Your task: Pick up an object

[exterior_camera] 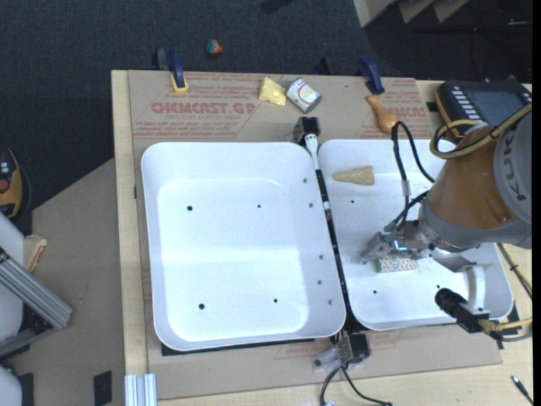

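Directly beneath my gripper point(390, 250), in the right bin point(372, 299), lies a small flat patterned object point(397, 265), touching or just under the tool; its exact make is too small to tell. Whether anything is held, and how wide the tool stands, I cannot tell from this angle. A second candidate, a tan wedge-shaped piece point(354, 175), rests in the upper part of the same bin, well apart from my wrist.

Judgement: the step in hand is the descent and grasp on the patterned object. The next move calls for closing on it squarely, then a straight lift clear of the bin wall.

Surroundings: the left bin point(169, 227) sits alongside, on a cardboard-covered bench point(203, 106). Along the upper edge lie a yellow piece point(272, 92) and a small box point(303, 95), with blue clamps point(177, 66). Dark carpet point(84, 24) lies beyond.
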Controlling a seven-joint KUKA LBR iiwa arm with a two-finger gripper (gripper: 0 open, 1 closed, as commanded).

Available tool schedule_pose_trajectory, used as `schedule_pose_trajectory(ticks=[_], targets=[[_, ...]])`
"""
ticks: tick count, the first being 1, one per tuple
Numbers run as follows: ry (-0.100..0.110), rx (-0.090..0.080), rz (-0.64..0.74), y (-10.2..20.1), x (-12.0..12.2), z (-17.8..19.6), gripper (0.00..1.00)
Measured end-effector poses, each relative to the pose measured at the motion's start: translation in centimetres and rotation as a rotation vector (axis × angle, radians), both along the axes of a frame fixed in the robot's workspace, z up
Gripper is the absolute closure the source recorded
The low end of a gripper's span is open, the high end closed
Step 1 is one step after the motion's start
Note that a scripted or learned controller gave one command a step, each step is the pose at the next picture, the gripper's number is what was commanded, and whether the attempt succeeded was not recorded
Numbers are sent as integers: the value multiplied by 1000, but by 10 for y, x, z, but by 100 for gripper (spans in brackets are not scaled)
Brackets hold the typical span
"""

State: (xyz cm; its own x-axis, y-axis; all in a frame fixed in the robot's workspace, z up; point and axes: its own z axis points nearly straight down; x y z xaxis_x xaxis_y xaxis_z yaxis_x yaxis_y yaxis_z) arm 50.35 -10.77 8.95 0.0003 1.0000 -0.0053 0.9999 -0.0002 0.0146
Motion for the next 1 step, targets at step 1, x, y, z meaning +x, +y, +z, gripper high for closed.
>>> schedule_pose_trajectory(ticks=[1], targets=[[-4, 4, 2, 3, 3, 11, 100]])
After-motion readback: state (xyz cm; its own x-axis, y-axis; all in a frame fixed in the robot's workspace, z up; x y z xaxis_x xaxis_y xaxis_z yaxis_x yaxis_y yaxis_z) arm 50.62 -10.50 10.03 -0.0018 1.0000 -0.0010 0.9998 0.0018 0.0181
